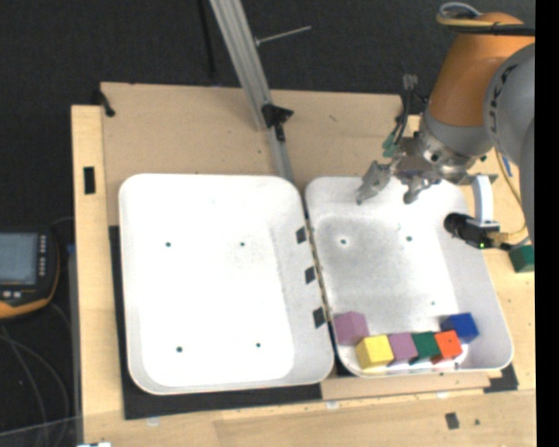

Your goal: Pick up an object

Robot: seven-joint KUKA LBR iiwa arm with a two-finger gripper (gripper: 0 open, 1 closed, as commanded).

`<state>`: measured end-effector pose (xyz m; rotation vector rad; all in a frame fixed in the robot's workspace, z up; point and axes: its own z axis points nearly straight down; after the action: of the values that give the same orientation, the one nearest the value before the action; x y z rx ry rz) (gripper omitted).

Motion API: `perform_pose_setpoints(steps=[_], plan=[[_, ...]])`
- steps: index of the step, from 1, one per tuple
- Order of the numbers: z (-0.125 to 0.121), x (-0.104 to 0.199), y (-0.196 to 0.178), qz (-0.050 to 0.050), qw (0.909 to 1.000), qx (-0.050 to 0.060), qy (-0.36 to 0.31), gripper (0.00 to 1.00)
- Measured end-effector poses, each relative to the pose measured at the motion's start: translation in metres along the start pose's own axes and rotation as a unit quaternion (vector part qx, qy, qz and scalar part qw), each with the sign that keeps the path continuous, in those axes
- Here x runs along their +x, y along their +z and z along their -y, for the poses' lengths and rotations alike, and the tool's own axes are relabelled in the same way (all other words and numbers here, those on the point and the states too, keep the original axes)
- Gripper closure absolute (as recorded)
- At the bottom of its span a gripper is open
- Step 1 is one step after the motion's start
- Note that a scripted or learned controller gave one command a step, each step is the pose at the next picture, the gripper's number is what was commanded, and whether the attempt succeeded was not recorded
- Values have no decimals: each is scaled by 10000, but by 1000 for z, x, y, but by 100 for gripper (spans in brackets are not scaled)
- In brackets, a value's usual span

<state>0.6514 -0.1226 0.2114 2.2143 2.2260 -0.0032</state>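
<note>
Taking the right-hand shallow white bin [466, 250] as the landmark: a second shallow white bin [214, 277] lies touching its left side. Inside the landmark, along its near edge, a row of small blocks sits — purple cube [350, 326], yellow cube [374, 351], pale purple cube [402, 346], green cube [424, 345], orange cube [446, 345], blue cube [460, 326] — left to right. The two-finger gripper [393, 186] hangs over its far edge.

The arm [503, 73] has a smooth rounded grey casing, with a wide orange band [466, 73] above the wrist. Below the band the wrist becomes a darker metal part, more narrow. The gripper [391, 186] is grey metal with two thin fingers [369, 184]. Thin cables run along the wrist, and one pale cable makes a loop on top of the orange part.
</note>
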Motion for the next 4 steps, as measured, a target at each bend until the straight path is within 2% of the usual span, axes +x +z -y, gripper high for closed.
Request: perform_pose_setpoints(steps=[1,2,3,4], plan=[[-1,-1,-12,8,10000,-16,-19,100],[48,-24,44,-9,10000,33,45,100],[103,31,115,-3,10000,-16,34,100],[101,30,113,-18,10000,-25,54,0]])
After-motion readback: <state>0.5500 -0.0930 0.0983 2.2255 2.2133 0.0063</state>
